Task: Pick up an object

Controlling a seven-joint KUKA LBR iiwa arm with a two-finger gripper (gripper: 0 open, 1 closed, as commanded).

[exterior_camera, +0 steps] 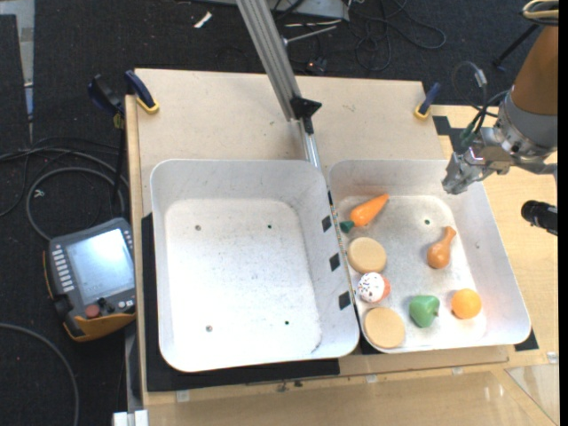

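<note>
The floor (pixel 71 60) around me is dark and has black cables lying on it. On it stands my tan desk (pixel 231 114). On the desk lie two white bins side by side. I will use the right bin (pixel 497 264) as my marker for where things are.

The left bin (pixel 177 202) touches the right bin's left wall. A grey metal pole (pixel 271 47) slants down from the top and ends just above the place where the two bins meet. A screen box (pixel 93 269) with an orange base sits on the floor, far to the left of the right bin, past the desk edge.

My grey arm (pixel 532 105) comes in over the right bin's top right corner. My tool (pixel 458 177) hangs at that corner, over the rim. I cannot tell how it stands, and I see nothing in it.

Inside the right bin lie the things I could pick. Two round tan discs sit near its left wall, one (pixel 366 256) in the middle and one (pixel 384 327) at the bottom. An orange carrot (pixel 369 209) lies near the top left. An orange pear shape (pixel 440 248) is right of the middle. A green pepper (pixel 424 310) and an orange ball (pixel 466 303) sit low down, side by side. A small white ball (pixel 371 287) with spots rests between the two discs.
</note>
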